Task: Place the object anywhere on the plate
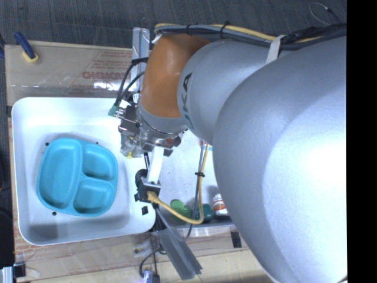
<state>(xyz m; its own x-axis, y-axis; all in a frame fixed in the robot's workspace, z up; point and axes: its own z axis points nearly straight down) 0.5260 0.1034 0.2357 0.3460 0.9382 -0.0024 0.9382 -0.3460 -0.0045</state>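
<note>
Plate point(62, 165) light blue; bin point(35, 119) white; arm point(283, 158) grey, band point(165, 81) orange.

The arm point(265, 128) is covering nearly the whole right bin point(178, 171), leaving only a narrow strip of its white floor showing beside the left bin point(23, 128), and the arm's own bulk is running off the bottom edge. At the strip's lower end a green thing point(178, 206) and a small bottle with a red band point(219, 206) are peeking out from under the arm, each partly hidden and too small to name. The gripper point(136, 148) is sitting in a clutter of metal and cable below the orange band, its state proving unreadable.
</note>
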